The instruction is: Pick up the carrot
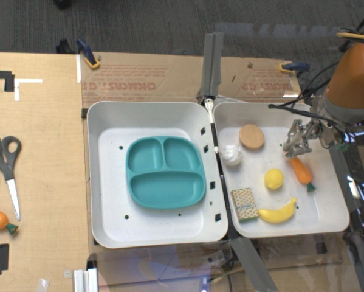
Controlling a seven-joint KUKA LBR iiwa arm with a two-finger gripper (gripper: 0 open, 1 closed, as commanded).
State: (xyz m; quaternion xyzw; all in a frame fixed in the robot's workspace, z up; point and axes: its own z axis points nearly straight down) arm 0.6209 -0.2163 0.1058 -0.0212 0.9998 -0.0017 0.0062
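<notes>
White plastic makes up the two shallow bins: the left bin (pixel 103 181) carries a teal divided plate (pixel 166 172), and the right bin (pixel 327 221) holds the small things. Over the right bin's far right side hangs the grey arm (pixel 346 90) with its orange band, and below it the gripper (pixel 296 143) stands just above the bin floor, with nothing seen between its fingers; how wide they are set I cannot tell. Next in size come the banana (pixel 278 213), the round tan biscuit (pixel 251 137), the patterned packet (pixel 244 203), the white crumpled lump (pixel 231 155) and the lemon (pixel 273 179). The carrot (pixel 301 170) lies just below the gripper, touching or nearly so, slanting toward the near right with its green stub at the lower end. It looks like a light, stiff toy with a smooth skin that may slip; a grasp across the thick middle seems safest.
</notes>
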